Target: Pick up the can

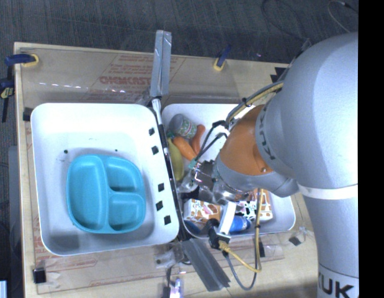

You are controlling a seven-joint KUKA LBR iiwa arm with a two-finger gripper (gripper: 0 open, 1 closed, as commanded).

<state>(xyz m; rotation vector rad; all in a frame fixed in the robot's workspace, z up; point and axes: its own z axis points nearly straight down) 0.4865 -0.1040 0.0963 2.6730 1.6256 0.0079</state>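
Grey arm bulk of mine comes in from the right and bends down over the right bin [285, 219], orange band tipped toward the divider between the two bins. My fingers [201, 177] are down among the clutter there, hidden under my wrist and its cables, so I cannot tell whether they are apart or together, or touching anything. Beyond my wrist, toward the right bin's far corner, lies the can [181, 126], on its side, with an orange carrot-like piece [190, 146] just beside it. A printed packet [203, 211] lies at the near end. Beyond the divider, in the left bin [49, 135], sits a blue sectioned plate [107, 193].
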